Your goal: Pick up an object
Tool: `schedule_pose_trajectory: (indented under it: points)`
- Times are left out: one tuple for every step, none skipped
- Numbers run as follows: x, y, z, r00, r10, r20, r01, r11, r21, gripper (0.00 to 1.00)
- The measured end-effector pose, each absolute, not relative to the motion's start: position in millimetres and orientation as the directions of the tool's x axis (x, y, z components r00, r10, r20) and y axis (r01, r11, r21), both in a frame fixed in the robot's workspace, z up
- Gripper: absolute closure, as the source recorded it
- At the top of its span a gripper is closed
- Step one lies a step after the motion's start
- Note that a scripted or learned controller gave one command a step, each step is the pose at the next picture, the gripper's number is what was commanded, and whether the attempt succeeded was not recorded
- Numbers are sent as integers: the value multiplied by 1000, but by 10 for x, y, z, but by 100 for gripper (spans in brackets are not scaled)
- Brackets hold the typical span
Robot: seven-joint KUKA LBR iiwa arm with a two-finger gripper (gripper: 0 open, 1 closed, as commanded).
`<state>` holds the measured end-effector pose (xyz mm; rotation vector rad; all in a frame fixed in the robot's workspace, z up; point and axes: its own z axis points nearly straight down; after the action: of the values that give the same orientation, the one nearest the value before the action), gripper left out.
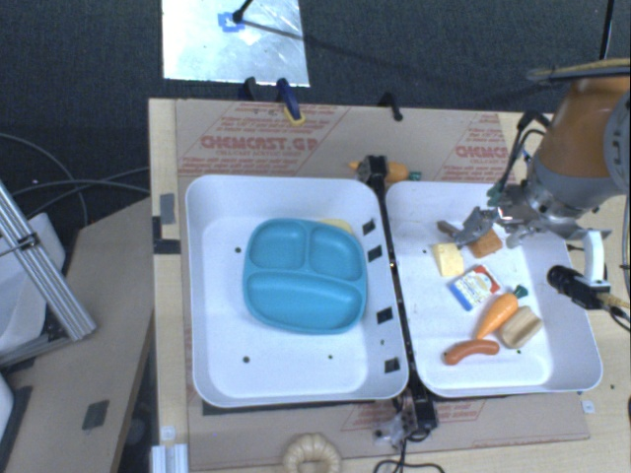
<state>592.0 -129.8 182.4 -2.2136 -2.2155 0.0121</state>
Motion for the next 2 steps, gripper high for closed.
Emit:
schedule_pose_trajectory:
  points:
    - [5949, -1295, 1906, -3, 1000, 0, 1000, 3, 1, 0]
    - [6040, -1301, 1455, -3, 1000, 0, 1000, 3, 1, 0]
